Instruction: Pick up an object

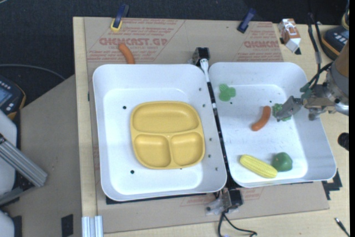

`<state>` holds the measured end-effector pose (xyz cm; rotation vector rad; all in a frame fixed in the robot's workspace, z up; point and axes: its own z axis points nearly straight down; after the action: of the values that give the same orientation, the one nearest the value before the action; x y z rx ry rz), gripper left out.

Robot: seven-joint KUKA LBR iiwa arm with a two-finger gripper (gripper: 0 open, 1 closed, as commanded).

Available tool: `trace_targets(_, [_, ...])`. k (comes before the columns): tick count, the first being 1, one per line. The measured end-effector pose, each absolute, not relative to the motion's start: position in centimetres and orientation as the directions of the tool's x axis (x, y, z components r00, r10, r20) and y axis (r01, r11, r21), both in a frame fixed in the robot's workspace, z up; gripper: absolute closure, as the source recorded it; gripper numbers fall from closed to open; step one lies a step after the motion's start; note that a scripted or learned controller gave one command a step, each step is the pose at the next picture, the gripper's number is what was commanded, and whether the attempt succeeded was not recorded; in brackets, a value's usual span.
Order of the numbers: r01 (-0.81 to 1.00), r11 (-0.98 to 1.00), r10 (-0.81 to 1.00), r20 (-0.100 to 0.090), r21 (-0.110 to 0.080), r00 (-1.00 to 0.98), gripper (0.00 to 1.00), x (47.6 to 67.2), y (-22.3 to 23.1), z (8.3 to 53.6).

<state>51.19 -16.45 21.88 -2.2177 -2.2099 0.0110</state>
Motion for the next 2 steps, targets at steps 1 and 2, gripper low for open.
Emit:
trace_targets(1, [1.000, 0.000, 1.000, 0.000, 0.001, 0.000, 0.00, 51.5, -16.4, 22.5])
trace_targets(2, [1.000, 0.000, 1.000, 0.002, -0.005, 0.001, 0.00, 51.3, -16.8, 18.2])
